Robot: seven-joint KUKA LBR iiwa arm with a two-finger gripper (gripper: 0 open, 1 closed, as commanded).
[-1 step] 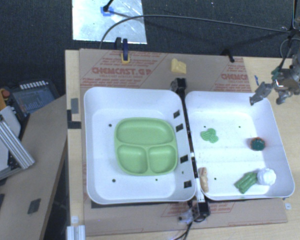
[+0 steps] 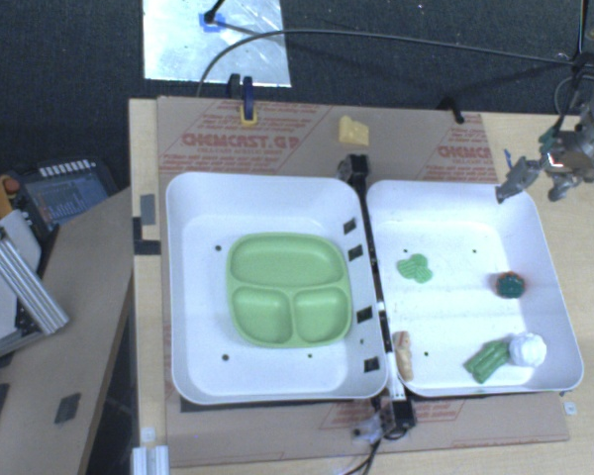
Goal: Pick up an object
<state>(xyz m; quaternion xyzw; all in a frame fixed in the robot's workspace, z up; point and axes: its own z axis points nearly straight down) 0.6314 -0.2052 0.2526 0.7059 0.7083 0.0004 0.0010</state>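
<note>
The right bin (image 2: pixel 455 206) holds a small green leafy piece (image 2: pixel 413 267), a teal ball (image 2: pixel 511 285) and a green bottle with a white cap (image 2: pixel 502 356) lying near the front right corner. A tan piece (image 2: pixel 403 354) rests at the bin's front left edge, by the divider. My gripper (image 2: pixel 533 185) hovers over the bin's far right corner, well above the objects. Its fingers (image 2: pixel 509 184) are spread open with nothing between them.
The left bin (image 2: pixel 193 216) contains a green divided plate (image 2: pixel 285 290). A yellow block (image 2: pixel 353 130) lies on the cardboard behind the bins. A blue and yellow clamp (image 2: pixel 246 100) sits at the back edge. Equipment stands on the bench at left (image 2: pixel 40 226).
</note>
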